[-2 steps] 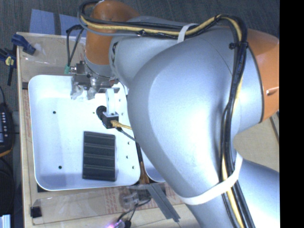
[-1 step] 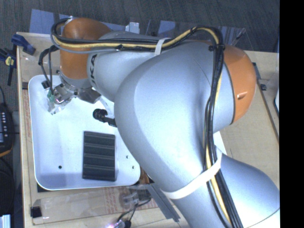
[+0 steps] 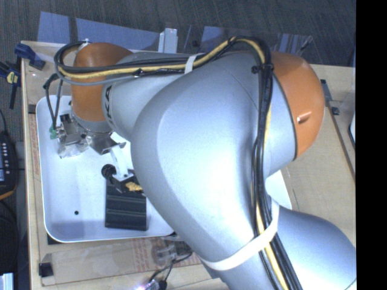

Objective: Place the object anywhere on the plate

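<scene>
The KUKA arm (image 3: 230, 156) looms over the left white bin (image 3: 66, 219), its gripper (image 3: 77, 139) low at the bin's ten o'clock — whether it is parted or closed cannot be told. A black ribbed block (image 3: 126, 209), likely the object, lies flat at six o'clock; it looks rigid and light — best gripped across its short sides. Dark carpet surrounds the wooden bench (image 3: 329, 162).
</scene>
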Robot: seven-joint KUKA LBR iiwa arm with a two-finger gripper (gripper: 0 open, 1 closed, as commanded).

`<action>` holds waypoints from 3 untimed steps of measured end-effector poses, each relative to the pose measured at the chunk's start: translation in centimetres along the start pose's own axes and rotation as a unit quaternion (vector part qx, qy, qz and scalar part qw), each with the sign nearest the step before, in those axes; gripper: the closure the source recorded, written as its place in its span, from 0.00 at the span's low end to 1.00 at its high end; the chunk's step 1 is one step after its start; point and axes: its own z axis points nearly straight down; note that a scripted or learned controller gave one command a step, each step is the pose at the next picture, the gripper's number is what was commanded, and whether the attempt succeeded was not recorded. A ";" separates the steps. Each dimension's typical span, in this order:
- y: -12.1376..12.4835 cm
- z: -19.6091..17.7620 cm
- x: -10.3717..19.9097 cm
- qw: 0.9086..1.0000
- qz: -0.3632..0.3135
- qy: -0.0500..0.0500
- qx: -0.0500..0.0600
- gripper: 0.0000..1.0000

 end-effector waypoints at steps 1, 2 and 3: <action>-3.1 -4.7 -1.5 0.981 -0.196 -0.001 -0.001 1.00; -5.4 0.0 -4.0 0.995 -0.097 0.000 -0.001 1.00; -6.1 -0.3 -0.3 0.994 0.108 0.000 -0.001 1.00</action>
